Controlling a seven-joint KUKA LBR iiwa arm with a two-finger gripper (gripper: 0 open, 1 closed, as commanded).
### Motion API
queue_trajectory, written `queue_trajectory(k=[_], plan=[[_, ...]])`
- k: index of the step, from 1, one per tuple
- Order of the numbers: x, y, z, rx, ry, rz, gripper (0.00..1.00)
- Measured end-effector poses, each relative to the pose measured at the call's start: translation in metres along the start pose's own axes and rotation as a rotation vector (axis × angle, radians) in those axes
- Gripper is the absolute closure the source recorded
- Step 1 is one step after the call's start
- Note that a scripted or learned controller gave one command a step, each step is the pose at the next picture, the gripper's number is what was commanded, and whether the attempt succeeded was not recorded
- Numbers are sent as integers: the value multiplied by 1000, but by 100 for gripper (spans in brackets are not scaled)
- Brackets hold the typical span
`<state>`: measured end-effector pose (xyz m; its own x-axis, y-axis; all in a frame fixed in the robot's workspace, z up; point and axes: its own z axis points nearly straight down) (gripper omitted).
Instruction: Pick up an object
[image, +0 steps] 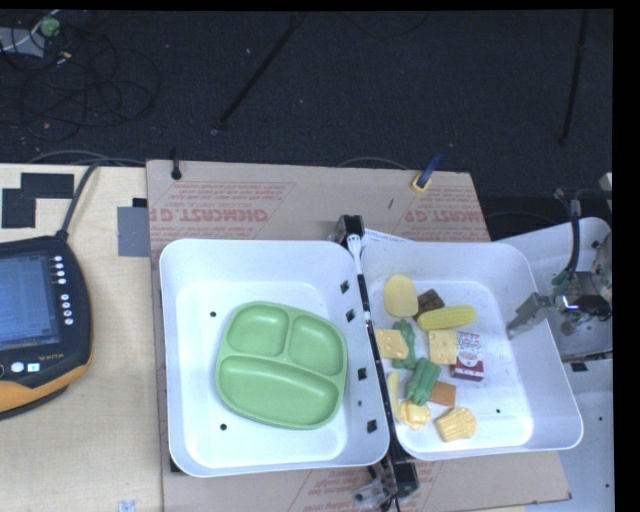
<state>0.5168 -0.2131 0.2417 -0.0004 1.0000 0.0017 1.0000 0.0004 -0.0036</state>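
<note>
1. While the hand (527, 312) hangs at the right wall of the right bin (545, 425), nothing sits between its fingers; open or closed, can't tell at this res.
2. The toy food pile lies to the hand's left, inside the right bin, apart from the hand w/ bare bin floor between.
3. Nearest the hand: corn cob (446, 318) and small red-and-white packet (468, 356), both left of it, packet a bit lower in view.
4. Further left: yellow rounded piece (401, 294), dark brown piece (431, 299), cheese-like yellow blocks (442, 346), green pepper (422, 379).
5. Lower left of the hand: orange piece (443, 394) and crinkled yellow piece (456, 424).
6. Far left of the hand, in the left bin (200, 445): green divided tray (282, 364).
7. Beyond that, on the desk (110, 400): a teach pendant (35, 320).
</note>
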Motion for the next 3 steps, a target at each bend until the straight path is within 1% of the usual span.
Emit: queue_trajectory(k=[1, 2, 3], plan=[[55, -22, 105, 11, 7, -3, 0], [93, 0, 146, -14, -6, 2, 0], [113, -18, 149, -10, -3, 1, 0]])
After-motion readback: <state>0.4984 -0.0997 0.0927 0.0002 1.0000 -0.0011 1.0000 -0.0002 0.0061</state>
